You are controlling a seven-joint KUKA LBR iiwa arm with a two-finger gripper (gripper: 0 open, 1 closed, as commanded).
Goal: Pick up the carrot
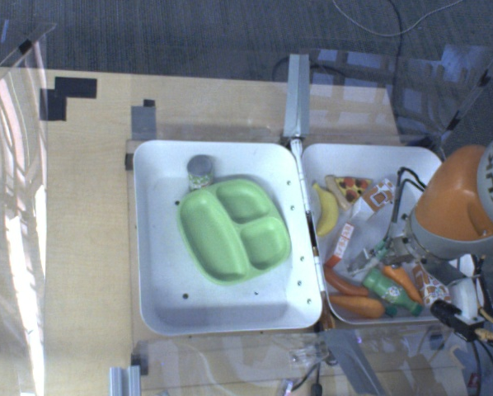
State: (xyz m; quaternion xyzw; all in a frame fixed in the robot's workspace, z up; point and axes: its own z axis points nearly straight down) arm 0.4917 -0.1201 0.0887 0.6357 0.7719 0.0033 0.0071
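Below you, the right bin (420,159) crowds its carrot (405,282) against a green bottle (390,291), so your gripper (384,252) hovers close above, its grip impossible to judge.

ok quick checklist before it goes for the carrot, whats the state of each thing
1. Target located: ok. The orange tapered carrot lies in the right white bin.
2. Gripper over the target: ok, roughly; it sits just left of and above the carrot.
3. Jaws state: cannot tell.
4. Carrot held: not ok, nothing seen between the jaws.
5. Clutter near target: not ok. The green plastic bottle touches the carrot, and an orange sausage-shaped toy lies close by.
6. Drop area: ok. The green three-compartment plate sits in the left white bin.
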